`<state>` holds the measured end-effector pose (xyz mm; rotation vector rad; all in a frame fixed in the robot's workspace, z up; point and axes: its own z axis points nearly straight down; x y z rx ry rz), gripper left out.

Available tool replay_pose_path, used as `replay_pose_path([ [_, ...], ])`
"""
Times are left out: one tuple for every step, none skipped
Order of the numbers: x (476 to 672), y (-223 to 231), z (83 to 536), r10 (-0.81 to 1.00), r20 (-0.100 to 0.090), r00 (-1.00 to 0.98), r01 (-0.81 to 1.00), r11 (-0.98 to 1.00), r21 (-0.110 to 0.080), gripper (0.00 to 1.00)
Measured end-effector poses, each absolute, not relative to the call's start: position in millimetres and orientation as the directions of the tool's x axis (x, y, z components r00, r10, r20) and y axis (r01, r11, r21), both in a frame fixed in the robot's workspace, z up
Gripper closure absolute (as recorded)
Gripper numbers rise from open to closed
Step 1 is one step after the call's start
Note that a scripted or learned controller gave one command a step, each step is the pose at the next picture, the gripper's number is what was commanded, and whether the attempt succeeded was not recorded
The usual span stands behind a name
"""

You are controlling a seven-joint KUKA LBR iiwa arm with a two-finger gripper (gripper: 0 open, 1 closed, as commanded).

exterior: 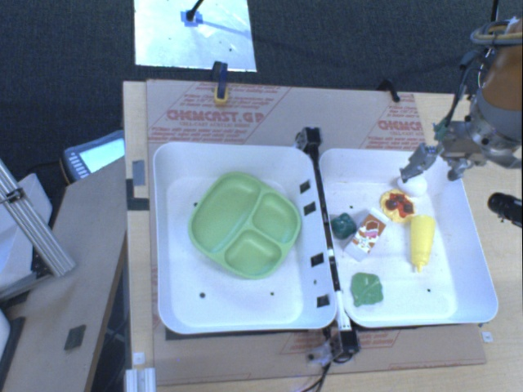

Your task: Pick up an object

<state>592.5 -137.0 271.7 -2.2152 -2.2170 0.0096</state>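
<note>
Overhead, two shallow white bins sit side by side on a bench lined with printed cardboard. The left bin carries a light green divided plate, lying flat with its three compartments facing up. The right bin holds a scatter of small objects — a round red-and-yellow toy food piece near the far wall, a yellow bottle-shaped item just beside it toward the near edge, a small printed carton lying tilted at mid-bin, a dark green lump touching or nearly touching the carton's left side, and a flat green leaf-like piece alone near the front wall.

The grey arm reaches in from the right, and its gripper hangs over the far right corner of the right bin. Two pale fingers point down and spread apart — nothing is visible between them. A small white object lies directly below the left fingertip, just beside the red-and-yellow piece; whether the fingertip touches it cannot be told from this angle.

A black clamp strip runs along the seam between the bins. A sheet of reflective metal lies beyond the bench's far edge.
</note>
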Motion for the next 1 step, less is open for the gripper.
replay_pose_path([
  [594.3, -136.5, 278.5, 1.000, 0.000, -0.003, 1.000, 0.003, 0.001, 0.00],
])
